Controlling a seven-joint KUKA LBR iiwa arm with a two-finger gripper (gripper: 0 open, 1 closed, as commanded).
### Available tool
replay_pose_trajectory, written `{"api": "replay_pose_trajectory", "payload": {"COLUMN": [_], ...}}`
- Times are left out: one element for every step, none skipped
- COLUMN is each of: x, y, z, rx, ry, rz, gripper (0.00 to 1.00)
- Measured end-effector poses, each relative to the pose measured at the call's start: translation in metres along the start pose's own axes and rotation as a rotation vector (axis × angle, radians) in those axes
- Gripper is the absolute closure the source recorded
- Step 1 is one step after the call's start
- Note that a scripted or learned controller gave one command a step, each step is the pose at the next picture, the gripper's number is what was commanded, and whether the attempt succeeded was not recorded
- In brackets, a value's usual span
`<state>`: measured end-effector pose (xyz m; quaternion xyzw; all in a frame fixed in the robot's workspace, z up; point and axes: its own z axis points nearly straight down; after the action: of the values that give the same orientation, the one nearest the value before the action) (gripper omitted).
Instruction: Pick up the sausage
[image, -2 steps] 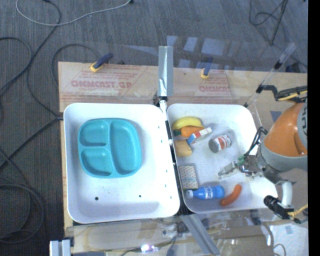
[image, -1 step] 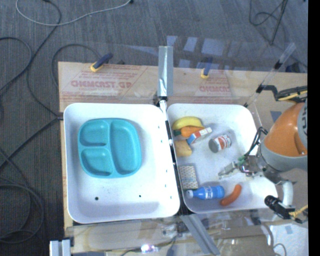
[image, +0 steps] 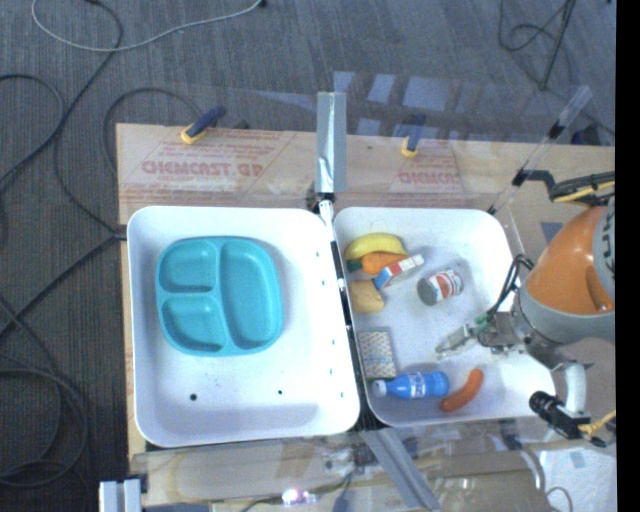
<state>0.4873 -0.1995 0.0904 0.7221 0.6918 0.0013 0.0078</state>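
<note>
Sausage (image: 462, 390): lies in the right bin (image: 500, 235), near the front edge, tilted, upper end toward the right. Just right of the blue bottle (image: 412, 385), apart from it by a narrow gap. Nothing on top, free to be taken from above.

Gripper (image: 455, 343): hangs over the right bin, up and slightly left of the sausage, not touching it. Slim fingers point left into the bin. Opening not readable at this size; cannot tell how wide. Nothing seen held between them.

Arm (image: 570, 285): reaches in from the right, orange band above the wrist over the bin's right wall.

Blue bottle: on its side along the front of the right bin, white cap to the left. Closest neighbour, likely obstacle for the left finger on descent.

Can (image: 441, 286): on its side mid-bin, above the gripper, well clear of the sausage.

Banana (image: 374, 244): upper left corner of the right bin, among a cluster of small items. Out of the way.

Left bin (image: 240, 395): carries a teal divided tray (image: 220, 294). No part in this step.

Stage (judged): approach, pick not yet made.

Next (judged): shift down-right over the sausage middle, close across its short width.

Risk (judged): round, slick shape may roll out; bin's front wall close behind.
</note>
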Motion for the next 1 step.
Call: {"api": "replay_pose_trajectory", "payload": {"x": [0.0005], "y": [0.0012], "z": [-0.0096], "rx": [-0.001], "ry": [0.000], "rz": [-0.001], "gripper": [1.00]}}
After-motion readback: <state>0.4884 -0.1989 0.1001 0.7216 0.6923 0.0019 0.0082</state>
